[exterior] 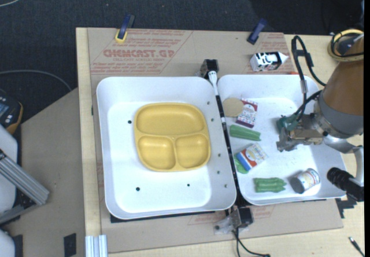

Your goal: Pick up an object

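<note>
Gripper (287, 134) on the grey arm sits low over the right shallow white plastic bin (272, 85), near its right side, and honestly I can't tell whether it's clenched or released (too much metal and cable clutter there). Scattered on the bin floor to its left: a small red-and-white printed packet (247, 113), a round tan disc (232, 106) just beside it, a smooth green wedge-shaped block (245, 132), a glossy pouch with red, white and blue print (250, 157), a knobbly green plastic toy (269, 184), and a little metal can lying on its side (304, 180) near the front rim. Nothing touches the gripper as far as I can see. Left bin (110, 134) carries a matte yellow three-compartment plastic tray (171, 135).
</note>
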Controlling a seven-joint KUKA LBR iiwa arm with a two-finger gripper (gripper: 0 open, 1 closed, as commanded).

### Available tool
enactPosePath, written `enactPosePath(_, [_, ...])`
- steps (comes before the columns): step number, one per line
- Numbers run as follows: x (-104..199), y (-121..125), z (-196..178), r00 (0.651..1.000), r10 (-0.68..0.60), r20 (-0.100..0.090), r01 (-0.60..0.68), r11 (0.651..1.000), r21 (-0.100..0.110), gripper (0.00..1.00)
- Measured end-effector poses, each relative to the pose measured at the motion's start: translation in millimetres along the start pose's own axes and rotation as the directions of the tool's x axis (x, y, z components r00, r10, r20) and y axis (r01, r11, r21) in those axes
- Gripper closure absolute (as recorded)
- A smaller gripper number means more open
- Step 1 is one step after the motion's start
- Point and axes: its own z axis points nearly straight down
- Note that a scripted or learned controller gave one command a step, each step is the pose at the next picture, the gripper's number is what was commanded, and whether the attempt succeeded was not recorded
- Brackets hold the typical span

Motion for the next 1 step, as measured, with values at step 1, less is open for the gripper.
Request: enactPosePath(1, [50.0,13.3,-5.9,1.000,-0.002,0.003,0.002,1.000,-0.006,1.00])
